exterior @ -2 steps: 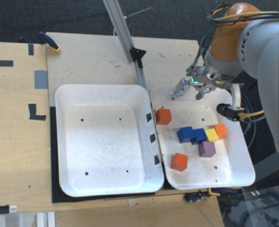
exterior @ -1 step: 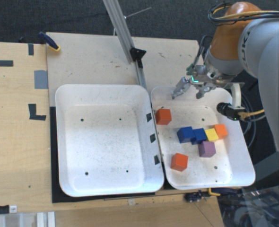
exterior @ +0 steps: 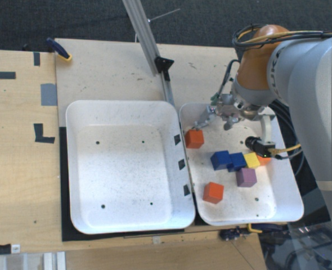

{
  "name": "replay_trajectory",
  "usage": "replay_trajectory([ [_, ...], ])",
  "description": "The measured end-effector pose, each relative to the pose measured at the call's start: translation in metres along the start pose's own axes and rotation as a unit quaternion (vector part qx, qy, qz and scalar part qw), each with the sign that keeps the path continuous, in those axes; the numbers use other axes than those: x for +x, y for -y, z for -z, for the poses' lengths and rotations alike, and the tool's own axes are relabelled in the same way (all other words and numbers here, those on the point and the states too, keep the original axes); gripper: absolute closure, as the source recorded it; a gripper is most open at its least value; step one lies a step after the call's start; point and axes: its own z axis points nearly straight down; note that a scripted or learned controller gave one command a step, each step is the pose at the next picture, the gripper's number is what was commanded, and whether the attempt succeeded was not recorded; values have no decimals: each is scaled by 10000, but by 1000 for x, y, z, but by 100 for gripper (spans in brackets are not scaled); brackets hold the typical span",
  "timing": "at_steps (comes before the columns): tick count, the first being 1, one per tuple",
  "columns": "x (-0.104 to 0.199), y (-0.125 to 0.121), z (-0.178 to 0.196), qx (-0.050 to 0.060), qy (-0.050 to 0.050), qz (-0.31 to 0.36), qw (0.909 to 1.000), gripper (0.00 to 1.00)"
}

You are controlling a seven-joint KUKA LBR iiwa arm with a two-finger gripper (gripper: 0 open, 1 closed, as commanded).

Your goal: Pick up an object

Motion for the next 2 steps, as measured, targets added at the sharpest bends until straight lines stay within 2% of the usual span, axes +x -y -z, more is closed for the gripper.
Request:
replay_trajectory([
  [1, 2, -4, -39, -99, 4, 9, 10000, 0],
  [2, 2, 0, -34, -28, -2, 7, 10000, 100],
])
